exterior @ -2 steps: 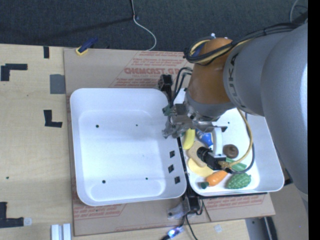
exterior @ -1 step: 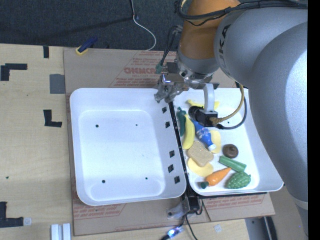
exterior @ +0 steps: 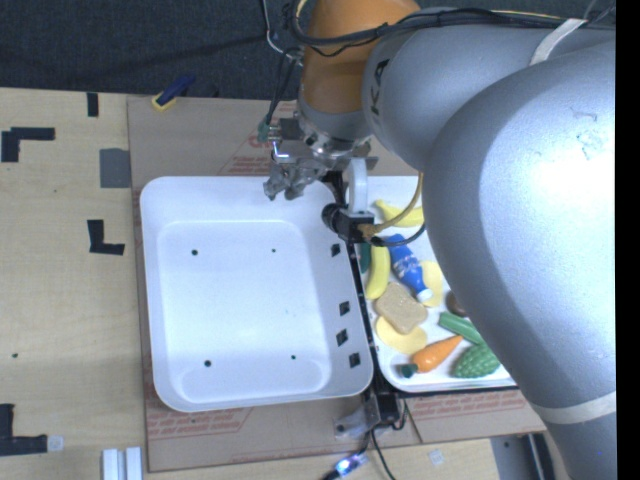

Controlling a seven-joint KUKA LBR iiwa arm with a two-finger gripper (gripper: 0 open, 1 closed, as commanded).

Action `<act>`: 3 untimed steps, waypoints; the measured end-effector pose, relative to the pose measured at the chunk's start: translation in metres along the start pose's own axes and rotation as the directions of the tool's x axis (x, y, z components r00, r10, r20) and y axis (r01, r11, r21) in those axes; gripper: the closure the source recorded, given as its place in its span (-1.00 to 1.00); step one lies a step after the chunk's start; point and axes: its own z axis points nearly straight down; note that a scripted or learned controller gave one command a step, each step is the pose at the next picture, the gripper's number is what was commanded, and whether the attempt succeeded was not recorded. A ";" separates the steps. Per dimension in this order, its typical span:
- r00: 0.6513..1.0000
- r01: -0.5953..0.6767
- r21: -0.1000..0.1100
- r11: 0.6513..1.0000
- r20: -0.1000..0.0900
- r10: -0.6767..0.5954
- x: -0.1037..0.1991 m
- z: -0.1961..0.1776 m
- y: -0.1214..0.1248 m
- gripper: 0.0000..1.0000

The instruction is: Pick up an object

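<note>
My gripper (exterior: 289,181) hangs over the far rim of the left white bin (exterior: 160,298), below the orange band (exterior: 345,43) of the arm. I see nothing held in it. The right bin (exterior: 430,382) holds several toy foods: a yellow banana (exterior: 377,268), a blue bottle (exterior: 408,265), a tan bread slice (exterior: 400,313), an orange carrot (exterior: 437,353) and a bumpy green vegetable (exterior: 475,363). The large grey arm hides most of the right bin.
Both bins sit on a cardboard sheet (exterior: 200,138) on the wooden bench. A black divider with clips (exterior: 345,308) runs between the bins. A cable (exterior: 265,8) drops down behind the wrist. A blue and yellow item (exterior: 172,91) lies at the bench's far edge.
</note>
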 end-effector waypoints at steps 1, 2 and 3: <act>1.000 -0.005 0.018 1.000 0.002 0.005 0.006 0.121 -0.075 1.00; 1.000 -0.005 -0.017 1.000 -0.001 0.005 -0.026 -0.083 -0.047 1.00; 1.000 0.003 0.012 1.000 0.000 -0.003 0.048 -0.004 -0.106 1.00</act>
